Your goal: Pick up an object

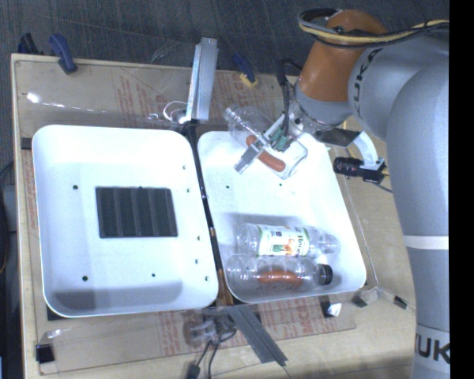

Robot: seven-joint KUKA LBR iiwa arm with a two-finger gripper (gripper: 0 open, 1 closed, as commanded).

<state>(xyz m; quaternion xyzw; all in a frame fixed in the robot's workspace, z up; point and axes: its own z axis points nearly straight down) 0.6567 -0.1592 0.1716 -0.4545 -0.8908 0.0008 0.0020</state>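
Gripper (278, 142) sits over the far end of the right bin (344, 204), wrist coming in from the right. A clear plastic bottle (257, 144) with an orange-red band lies right at the fingers, and its body seems to pass between them. My read: closed on that bottle and carrying it. The clear plastic blurs the contact, so confidence is moderate.

Bottle's long axis runs diagonal, one end out to the gripper's left and toward the far bin rim, the other under the fingers. It looks tilted and above the bin floor, but the height is hard to judge from this angle.

Two more bottles lie well off toward the near end of the same bin. The labelled bottle (284, 241) is the closer one. The dark-capped bottle (278, 275) lies beside it against the near wall. Both run crosswise, roughly parallel, touching or nearly so.

Room:
- The divider between bins and a vertical metal bar (201, 81) sit just left of the bottle's free end, which is the tight side.
- The far rim is close behind the gripper.
- There is open white floor between the gripper and the two lying bottles.
- The left bin (55, 212) has a dark ribbed insert (136, 212) at its middle, well left of the gripper.

Judgement: pick mostly done if the grip holds. Off-centre hold means the bottle could swing or slip. Lifting straight up avoids the bar.
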